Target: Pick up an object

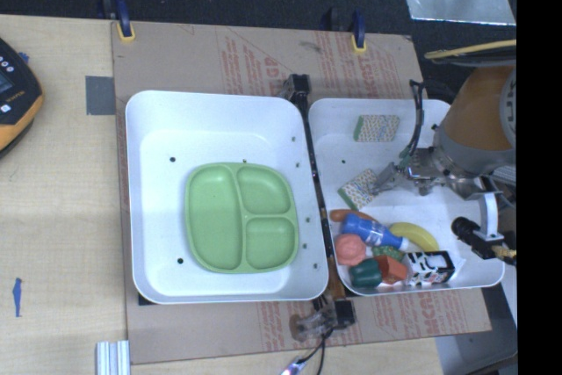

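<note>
My gripper (387, 176) is low in the right bin (329, 123), reaching in from the right. Its tip is right beside a small patterned packet (357, 189) near the bin's middle; I cannot tell whether it touches it. A second patterned packet (376, 128) lies at the bin's back. Along the front lie a blue bottle (370, 230), a yellow banana (414, 234), a pink-red ball (350, 250), a green toy (366, 275), a red piece (393, 268) and a black-and-white box (429, 266).
The left bin (149, 123) holds a green divided plate (240, 217). The grey arm with its orange band (479, 114) hangs over the right bin's right side. A yellow-and-black device (13, 97) lies at the bench's far left edge.
</note>
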Controlling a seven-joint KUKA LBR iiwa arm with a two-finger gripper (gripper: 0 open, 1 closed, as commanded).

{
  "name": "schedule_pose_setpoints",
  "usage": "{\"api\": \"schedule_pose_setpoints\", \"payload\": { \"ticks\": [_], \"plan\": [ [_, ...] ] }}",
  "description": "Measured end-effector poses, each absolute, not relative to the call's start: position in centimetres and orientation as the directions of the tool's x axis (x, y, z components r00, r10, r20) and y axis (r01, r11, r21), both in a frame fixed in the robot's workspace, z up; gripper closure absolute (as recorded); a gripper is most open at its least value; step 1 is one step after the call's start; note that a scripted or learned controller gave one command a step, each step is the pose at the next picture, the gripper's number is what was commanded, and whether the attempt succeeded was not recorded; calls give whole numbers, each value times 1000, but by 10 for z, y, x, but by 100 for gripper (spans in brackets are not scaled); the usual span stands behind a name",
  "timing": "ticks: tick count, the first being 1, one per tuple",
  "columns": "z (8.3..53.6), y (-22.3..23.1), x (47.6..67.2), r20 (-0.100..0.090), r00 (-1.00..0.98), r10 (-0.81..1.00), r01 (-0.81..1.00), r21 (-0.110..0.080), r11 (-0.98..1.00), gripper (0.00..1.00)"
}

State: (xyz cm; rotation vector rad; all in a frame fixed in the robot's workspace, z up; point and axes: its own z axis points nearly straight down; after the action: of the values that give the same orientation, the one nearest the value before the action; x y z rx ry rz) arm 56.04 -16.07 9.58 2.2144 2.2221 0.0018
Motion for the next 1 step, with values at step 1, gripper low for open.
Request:
{"api": "schedule_pose_setpoints", "payload": {
  "ticks": [1],
  "plan": [
    [96, -138, 627, -2, -4, 1000, 1000, 6, 4, 0]
  ]
}}
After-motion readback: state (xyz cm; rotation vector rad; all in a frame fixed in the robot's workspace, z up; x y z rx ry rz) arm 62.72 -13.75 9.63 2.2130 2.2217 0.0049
